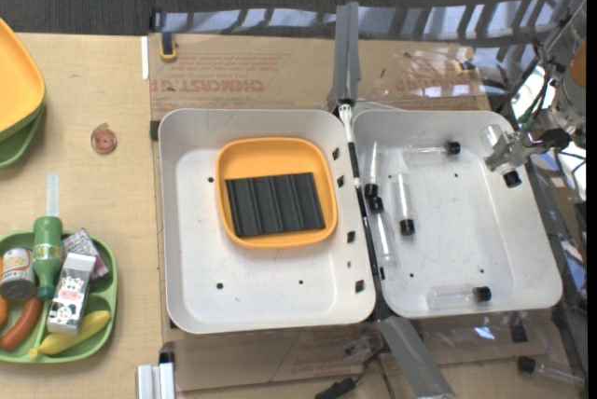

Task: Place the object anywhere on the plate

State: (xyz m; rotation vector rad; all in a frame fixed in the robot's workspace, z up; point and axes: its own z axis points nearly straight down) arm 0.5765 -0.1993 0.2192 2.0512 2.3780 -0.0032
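Observation:
An orange square plate (276,150) sits in the left white bin (187,229). A dark grey ribbed rectangular object (276,204) lies flat on the plate, covering most of its middle. My gripper (508,155) hangs at the right rim of the right bin (522,295), far from the plate, with the arm reaching in from the right edge. Nothing shows between its tips.
Several clear tubes with black caps (403,201) lie in the right bin. On the bench at the left stand a green tray of toy food (93,332), a yellow bowl (17,89) and a small pink piece (104,139). Cardboard (242,80) lies behind the bins.

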